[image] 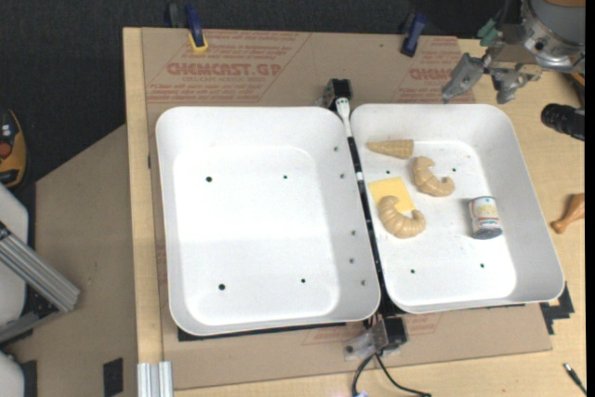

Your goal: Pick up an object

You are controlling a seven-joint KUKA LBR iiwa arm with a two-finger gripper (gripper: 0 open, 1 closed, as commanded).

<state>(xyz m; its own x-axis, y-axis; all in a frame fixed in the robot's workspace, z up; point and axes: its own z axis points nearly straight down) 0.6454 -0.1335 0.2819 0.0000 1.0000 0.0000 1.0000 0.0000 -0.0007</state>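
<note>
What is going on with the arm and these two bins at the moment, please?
The arm is set to pick up an object. Its gripper hangs open above the far edge of the right bin, holding nothing. In that bin lie two croissants, a cone, a yellow slice and a small can, all untouched.

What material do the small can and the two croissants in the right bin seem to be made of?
The can looks like metal with a printed paper or plastic label: silvery rim, blue-and-white side. The two croissants seem to be moulded plastic or foam toy food: an even, matte tan surface with smooth ridges, though the picture leaves this open.
</note>
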